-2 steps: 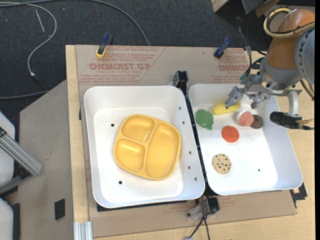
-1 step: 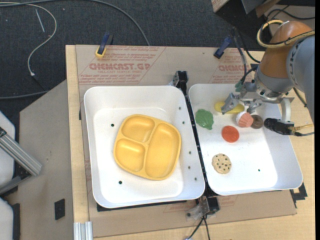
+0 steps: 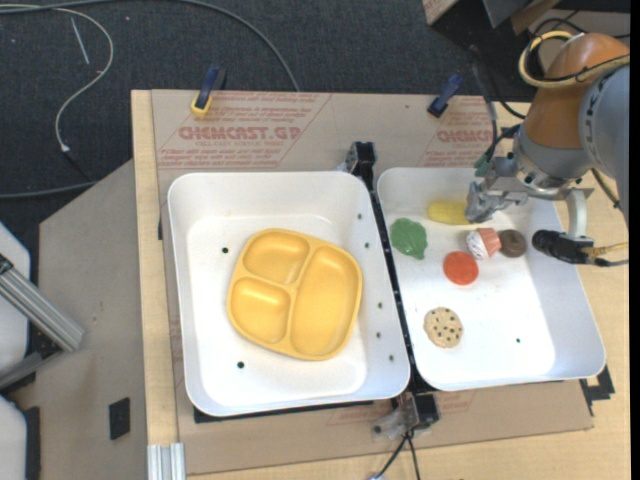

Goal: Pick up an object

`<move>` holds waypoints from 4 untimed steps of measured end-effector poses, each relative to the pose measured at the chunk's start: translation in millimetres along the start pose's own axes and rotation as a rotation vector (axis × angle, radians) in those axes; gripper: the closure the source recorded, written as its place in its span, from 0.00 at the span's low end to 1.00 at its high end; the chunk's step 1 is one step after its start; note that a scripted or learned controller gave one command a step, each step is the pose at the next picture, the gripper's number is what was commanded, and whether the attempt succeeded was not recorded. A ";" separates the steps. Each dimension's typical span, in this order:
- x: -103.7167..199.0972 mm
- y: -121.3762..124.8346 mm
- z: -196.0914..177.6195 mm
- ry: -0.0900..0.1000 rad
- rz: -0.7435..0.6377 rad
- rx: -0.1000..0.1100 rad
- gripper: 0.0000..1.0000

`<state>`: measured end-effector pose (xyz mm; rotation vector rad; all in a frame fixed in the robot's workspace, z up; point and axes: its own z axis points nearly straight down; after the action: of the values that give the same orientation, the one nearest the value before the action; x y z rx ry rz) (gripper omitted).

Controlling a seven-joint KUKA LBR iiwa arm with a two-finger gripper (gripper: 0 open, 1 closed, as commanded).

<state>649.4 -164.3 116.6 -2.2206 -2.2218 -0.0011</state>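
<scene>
A bench (image 3: 250,128) covered with brown cardboard carries two shallow white bins side by side, seen from above at a slant.

The left bin (image 3: 200,208) holds a yellow plate (image 3: 295,293) with three compartments, lying flat near its middle.

The right bin (image 3: 540,338) holds several small toy foods. A green leafy piece (image 3: 408,237) lies near the bin's left wall. Behind it, toward the far wall, is a yellow piece (image 3: 445,211), partly covered by the robot's end effector. A round red piece (image 3: 460,268) sits near the middle of the bin. Just beside it, to its upper right, is a small white and orange piece (image 3: 484,242), and touching or nearly touching that one on the right is a brown ring like a doughnut (image 3: 512,244). A chocolate-chip cookie (image 3: 443,327) lies apart from the rest, nearer the front of the bin.

The grey arm (image 3: 575,88), with its orange band, reaches in from the right. Its end effector (image 3: 484,206) is low over the far part of the right bin, just beside the right end of the yellow piece and just behind the white and orange piece. Whether its fingers are open or closed cannot be told from this angle, and no object is visibly between them.

Two blue clamps (image 3: 208,86) hold the cardboard at the bench's far edge. A grey cable (image 3: 150,3) loops over the dark floor behind.
</scene>
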 end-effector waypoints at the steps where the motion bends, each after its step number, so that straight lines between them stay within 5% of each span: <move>1: 10.3 0.1 -56.2 -0.001 -0.001 -0.004 1.00; 3: 13.3 12.3 -135.9 -0.002 -0.001 -0.004 1.00; 4: 68.8 -12.8 -127.1 0.001 -0.002 0.004 1.00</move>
<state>636.6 -95.6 243.7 -2.2154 -2.2218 0.0024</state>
